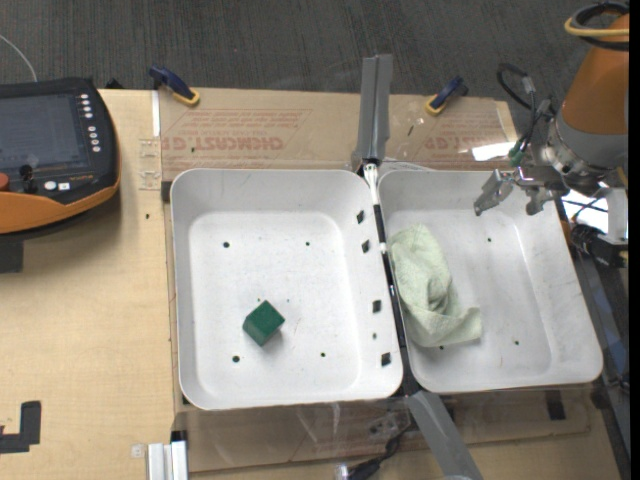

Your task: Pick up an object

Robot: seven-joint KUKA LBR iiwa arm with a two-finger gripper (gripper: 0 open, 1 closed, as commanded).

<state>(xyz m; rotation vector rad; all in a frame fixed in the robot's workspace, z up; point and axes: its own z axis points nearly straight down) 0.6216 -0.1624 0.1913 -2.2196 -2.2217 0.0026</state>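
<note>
progress: nothing picked yet, whole grab left for you | gripper point(510, 190): fingers spread apart, holding nothing, above the back of the right bin point(560, 368) | cloth point(430, 288): crumpled at that bin's left side, apart from the gripper | green block point(264, 322): in the left bin point(200, 298), untouched

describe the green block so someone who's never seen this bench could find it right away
Start at the two white bins side by side and take the left bin. The green block lies on its floor, toward the near edge and slightly left of centre. It is small, dark green and hard-edged, unlike the pale, crumpled cloth in the right bin.
</note>
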